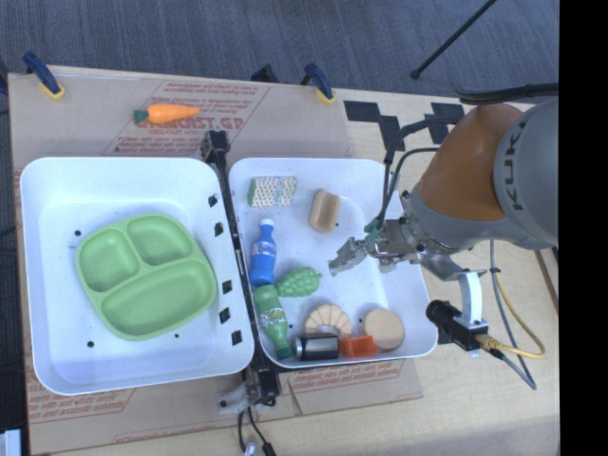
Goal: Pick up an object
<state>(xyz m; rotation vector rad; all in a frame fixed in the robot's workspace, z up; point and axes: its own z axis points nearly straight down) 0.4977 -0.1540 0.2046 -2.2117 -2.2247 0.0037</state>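
The right bin (380, 174) holds several small objects: a blue bottle (263, 253), a green bottle (271, 317), a green bumpy toy (298, 281), a tan cylinder (325, 211), a patterned green-and-white packet (273, 191), a scalloped cookie-like piece (328, 319), a round tan disc (385, 329), a dark can (317, 347) and an orange block (359, 346). My gripper (348, 256) hovers over the bin's right half, pointing left, between the tan cylinder and the disc. I see nothing held in it.
The left bin (38, 255) holds a green divided plate (145, 274). A toy carrot (165, 114) lies on the cardboard behind the bins. The arm's grey and orange body (475, 174) covers the right bin's far right side.
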